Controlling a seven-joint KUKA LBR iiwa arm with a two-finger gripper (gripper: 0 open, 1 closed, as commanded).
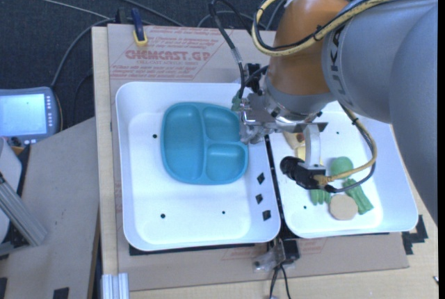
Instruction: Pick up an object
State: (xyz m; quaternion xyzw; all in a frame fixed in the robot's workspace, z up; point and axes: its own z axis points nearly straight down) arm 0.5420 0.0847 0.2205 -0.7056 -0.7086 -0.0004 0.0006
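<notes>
Item: blue divided plate [201, 144], three compartments, lying flat and face up in the left bin [139, 207], toward that bin's upper right, left of frame centre. Its right rim sits close to the wall shared with the right bin [396, 172].

Handling, as I judge it: stiff moulded plastic, light, smooth and likely slippery. It is broad and low, so it offers nothing to pinch from above except the raised rim or the ridges between compartments. The right rim is the nearest hold. A grip there is off centre, and the plate would probably tip or slide.

Other stock: green piece [342, 171] and tan disc [342, 208], touching, in the lower middle of the right bin. Both are small and look easier to pinch, and the green one is possibly soft.

Hand [252, 125]: at frame centre, over the wall between the two bins, just beside the plate's right rim. From where I stand I cannot tell whether it touches the rim, nor whether it is released or clenched. Nothing is seen held.

Arm [389, 47]: enters from the upper right.

Table [167, 47]: board beneath both bins
</notes>
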